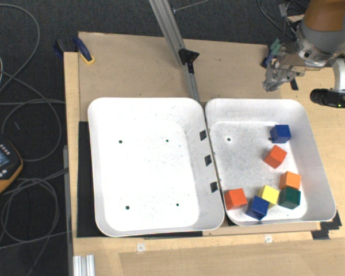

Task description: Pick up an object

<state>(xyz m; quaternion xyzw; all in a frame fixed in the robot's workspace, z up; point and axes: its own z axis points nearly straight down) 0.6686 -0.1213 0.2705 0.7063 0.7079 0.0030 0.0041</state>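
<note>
The right bin (241, 109) holds several small cubes. A blue cube (280, 133) lies near its back, with an orange one (275, 156) just in front of it. Along the front edge sit an orange cube (236, 198), a blue cube (257, 207), a yellow cube (270, 194), a dark green cube (289, 198) and another orange cube (290, 180). My gripper (274, 82) hangs above the bench just behind the right bin's back rim, well apart from the cubes, with nothing seen between its fingers.
The left bin (144, 165) lies beside the right one, separated by a shared rim with black clips (207, 160). A slanted metal pole (172, 36) rises from the bench behind the bins. Cables and a handheld pendant (0, 163) lie on the floor at left.
</note>
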